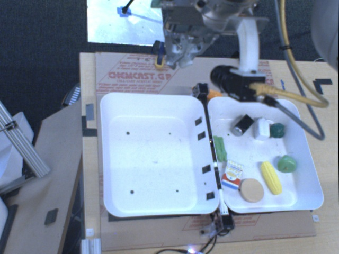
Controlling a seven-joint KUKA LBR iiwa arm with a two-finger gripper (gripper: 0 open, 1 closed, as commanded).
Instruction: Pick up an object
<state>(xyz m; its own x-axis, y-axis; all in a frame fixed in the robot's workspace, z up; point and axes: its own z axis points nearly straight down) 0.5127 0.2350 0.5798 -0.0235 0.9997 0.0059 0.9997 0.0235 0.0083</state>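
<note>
Corn looks like my best pick: a small yellow cob lying in the right bin, near its front, just beside a tan disc and close to a green ball. I judge it to be light, hard plastic, stiff and a bit slick, so I would take it across its narrow middle, fingers either side of the long axis, where there is free floor between it and the disc. Other options sit in the same bin: a black cylinder, a white block, a dark green piece, a green strip against the divider and a flat card. That card would be hard to lift off the floor. My gripper hangs high over the bench behind the left bin, well apart from everything; I cannot tell how its jaws stand, and nothing shows between them.
</note>
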